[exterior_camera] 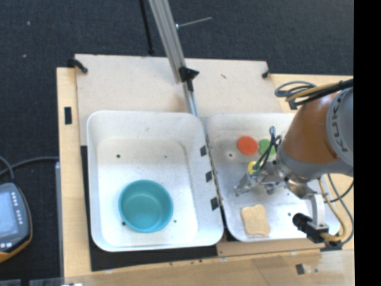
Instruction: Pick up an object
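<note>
Your wooden bench (131,88) sits on dark carpet; the arm (315,139) leans over the right bin (226,130), gripper (250,180) grip unclear

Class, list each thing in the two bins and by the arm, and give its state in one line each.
Teal bowl: upright, open side up, in the left bin.
Orange round object: resting in the right bin.
Tan sponge-like piece: lying flat, near the front.
Gripper: low over the right bin, finger state unclear.

Flat tan sponge (255,220), right bin (235,234)
</note>
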### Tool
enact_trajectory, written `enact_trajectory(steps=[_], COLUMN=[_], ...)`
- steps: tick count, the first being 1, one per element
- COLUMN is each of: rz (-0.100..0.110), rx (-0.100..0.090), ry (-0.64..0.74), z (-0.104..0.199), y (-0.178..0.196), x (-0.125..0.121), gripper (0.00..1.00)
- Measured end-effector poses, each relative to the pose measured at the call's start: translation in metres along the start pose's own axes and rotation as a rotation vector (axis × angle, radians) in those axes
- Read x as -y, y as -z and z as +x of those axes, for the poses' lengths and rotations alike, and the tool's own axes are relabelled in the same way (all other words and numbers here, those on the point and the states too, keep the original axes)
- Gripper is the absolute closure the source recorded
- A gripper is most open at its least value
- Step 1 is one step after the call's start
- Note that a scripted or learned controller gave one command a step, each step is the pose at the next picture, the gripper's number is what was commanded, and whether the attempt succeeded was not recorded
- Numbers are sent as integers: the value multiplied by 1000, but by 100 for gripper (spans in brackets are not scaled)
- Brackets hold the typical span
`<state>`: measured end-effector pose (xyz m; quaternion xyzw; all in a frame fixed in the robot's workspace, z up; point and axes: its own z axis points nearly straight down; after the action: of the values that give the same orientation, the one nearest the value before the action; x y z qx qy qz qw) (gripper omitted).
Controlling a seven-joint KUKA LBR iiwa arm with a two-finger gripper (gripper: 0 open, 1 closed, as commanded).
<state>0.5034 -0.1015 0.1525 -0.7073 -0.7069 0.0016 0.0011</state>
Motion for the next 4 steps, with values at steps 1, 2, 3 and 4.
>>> enact_trajectory(steps=[1, 2, 3, 4], rz=[-4, -10, -10, -6], rx=[0, -1, 0, 1], ry=[0, -5, 4, 3], z=[-1, -1, 3, 6], y=[-50, -39, 5, 65], x=[-1, -2, -1, -2], gripper=[0, 100, 100, 100])
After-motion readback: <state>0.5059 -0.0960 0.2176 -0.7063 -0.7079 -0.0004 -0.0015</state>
